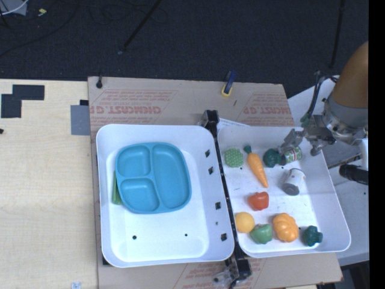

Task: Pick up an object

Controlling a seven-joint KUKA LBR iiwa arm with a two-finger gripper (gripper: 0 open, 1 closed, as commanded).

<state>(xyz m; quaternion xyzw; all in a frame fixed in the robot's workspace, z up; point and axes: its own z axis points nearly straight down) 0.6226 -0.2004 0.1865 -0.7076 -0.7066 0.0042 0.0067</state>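
Starting at the left, the left bin [120, 245] holds a blue plate [153, 177] with three parts, and a thin green thing [114, 190] peeks out from under its left edge. A black strip [218, 179] runs between the two bins. Next comes the right bin [334, 221], full of toy food. Near its top left sits a round bumpy green ball [234, 157], and just beside it lies a carrot [257, 168], pointing down and to the right. Below the carrot is a red pepper [258, 200]. Along the bottom I see a yellow lemon [244, 222], a green pepper [261, 233] touching it, an orange pepper [285, 227], and a small dark green piece [311, 236] near the corner. Up higher there is a dark green toy [272, 158], and a grey cup [292, 181] lies tipped on its side a little lower. The gripper [291, 148] hangs over the top right part of this bin, right next to the dark green toy, with something small and striped at its tip. I cannot tell if it is open or closed, or if it has hold of anything. The grey and orange arm [352, 89] comes in from the right.
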